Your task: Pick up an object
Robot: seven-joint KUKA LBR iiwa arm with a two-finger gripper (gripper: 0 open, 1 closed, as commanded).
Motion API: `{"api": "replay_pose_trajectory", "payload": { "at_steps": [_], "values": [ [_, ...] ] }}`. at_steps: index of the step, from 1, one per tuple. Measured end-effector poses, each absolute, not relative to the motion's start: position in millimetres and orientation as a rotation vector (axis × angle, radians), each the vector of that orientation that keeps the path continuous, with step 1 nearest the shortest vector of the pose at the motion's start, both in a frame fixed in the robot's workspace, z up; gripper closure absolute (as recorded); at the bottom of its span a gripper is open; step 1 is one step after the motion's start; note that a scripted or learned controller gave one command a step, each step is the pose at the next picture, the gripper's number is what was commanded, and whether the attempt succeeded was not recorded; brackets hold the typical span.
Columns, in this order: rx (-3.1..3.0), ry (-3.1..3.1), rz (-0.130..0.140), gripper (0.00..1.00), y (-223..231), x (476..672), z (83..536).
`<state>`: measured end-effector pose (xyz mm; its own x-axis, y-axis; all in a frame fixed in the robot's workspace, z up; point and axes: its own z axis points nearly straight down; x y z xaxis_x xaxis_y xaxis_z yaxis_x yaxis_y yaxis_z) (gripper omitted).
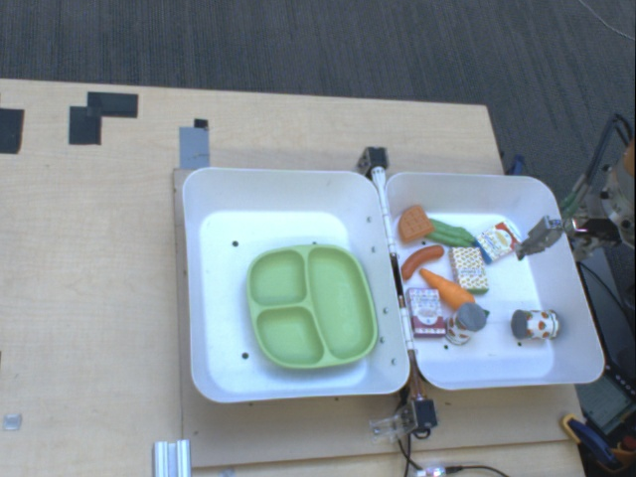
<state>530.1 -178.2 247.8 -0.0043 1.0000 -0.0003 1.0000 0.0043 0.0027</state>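
Overhead slanted view of a pale wood worktop [89, 266] w/ two shallow white bins side by side. The left bin [214, 266] holds a light green divided plate [312, 306] w/ three compartments, sitting roughly centre, slightly toward the bin's near edge

The right bin [566, 356] holds a cluster of small toy food items, mostly in its left half. Nearest the far-left corner is an orange-brown chunk [413, 224], w/ a green pepper-like piece [452, 234] just beside it to the right. Below those lies a red-orange sausage [422, 259], then an orange carrot [446, 286] angled toward the near right. A small yellowish patterned box [468, 268] sits btwn the carrot and a white carton w/ red and green print [496, 242]. Against the bin's left wall is a flat red-and-white packet [426, 312]. Just right of it is a small grey-topped item [467, 319]. Well apart, near the right wall, lies a white can-like item w/ brown marks [535, 324]

The arm enters at the right edge. Its tool [537, 238] is over the right bin's far-right area, just beside the white carton; its dark tip looks close to the carton, but can't tell if the fingers are apart or together, or touching anything
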Motion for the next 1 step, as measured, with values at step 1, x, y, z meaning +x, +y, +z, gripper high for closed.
{"api": "replay_pose_trajectory", "payload": {
  "at_steps": [1],
  "values": [
    [2.219,2.224,0.001,0.00,-189.8,535.6,119.4]
  ]
}}
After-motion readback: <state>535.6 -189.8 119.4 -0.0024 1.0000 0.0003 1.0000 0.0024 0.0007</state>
